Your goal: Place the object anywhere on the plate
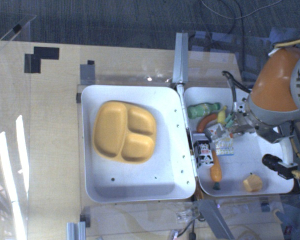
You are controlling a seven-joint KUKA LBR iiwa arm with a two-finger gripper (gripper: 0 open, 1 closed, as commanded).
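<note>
Arm lowered over the cluttered right bin [277, 186], plate [124, 131] seen in the left bin [140, 189].

The fingers [229, 125] are largely hidden in clutter under the wrist, so whether they are spread or pressed together cannot be told, nor whether anything is held. Right of the plate, beyond the bin divider, a green bottle [204, 108], a red sausage-like item [209, 121] and a carrot [216, 170] are seen near the fingers; a small printed packet [223, 145] beside them is hard to make out. A tan block [253, 183] lies farther right. The yellow plate is divided into three compartments.
</note>
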